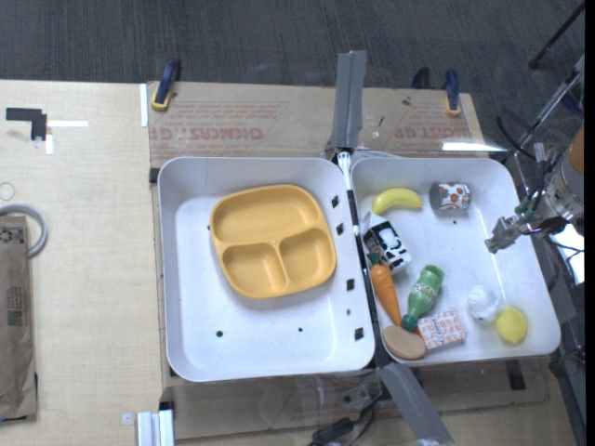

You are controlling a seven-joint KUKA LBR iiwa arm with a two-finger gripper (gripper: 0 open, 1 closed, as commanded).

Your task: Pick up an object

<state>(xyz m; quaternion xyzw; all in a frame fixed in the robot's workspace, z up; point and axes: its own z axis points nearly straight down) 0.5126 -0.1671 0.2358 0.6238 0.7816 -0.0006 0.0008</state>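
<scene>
The right bin holds a banana, a small printed can, a black-and-white item, a carrot, a green bottle, a red-and-white box, a brown round piece, a white crumpled object and a lemon. My gripper hangs over the bin's right side, above bare floor. It is apart from every object, with the white crumpled object the closest, below it. Nothing visible is in its grasp.
A yellow divided plate lies in the left bin. A grey divider bar runs between the bins at the back. Cables and arm parts crowd the right edge. A brown paper bag lies far left on the bench.
</scene>
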